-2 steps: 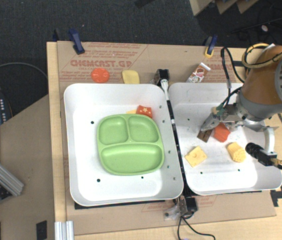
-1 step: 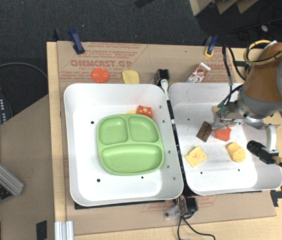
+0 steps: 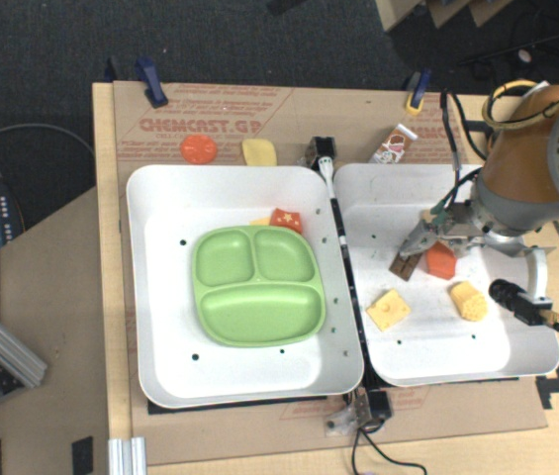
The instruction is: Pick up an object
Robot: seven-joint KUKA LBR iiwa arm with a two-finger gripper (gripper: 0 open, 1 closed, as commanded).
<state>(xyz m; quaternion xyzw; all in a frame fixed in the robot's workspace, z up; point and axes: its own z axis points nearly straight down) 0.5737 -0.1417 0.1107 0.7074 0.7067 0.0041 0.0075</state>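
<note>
I have the bench's near edge lowest in view, and just above it the front rims of the two bins. In the right bin [image 3: 427, 364] a yellow cheese wedge [image 3: 389, 310] lies near the front left, with a yellow corn piece [image 3: 469, 302] to its right, well apart from it. Behind them sits a red block [image 3: 441, 261], and the gripper [image 3: 419, 253] is down just beside it on its left; one dark finger [image 3: 407, 262] slants to the bin floor, but from here I cannot tell whether the fingers are spread or pressed together, nor whether they touch the block. The left bin [image 3: 150, 265] holds a green divided plate [image 3: 257, 285], with a red piece bearing a yellow star [image 3: 286, 220] at its back edge. Behind the bins, on the cardboard, lie an orange round [image 3: 199, 149], a yellow piece [image 3: 258, 152] and a small packet [image 3: 394, 146].
</note>
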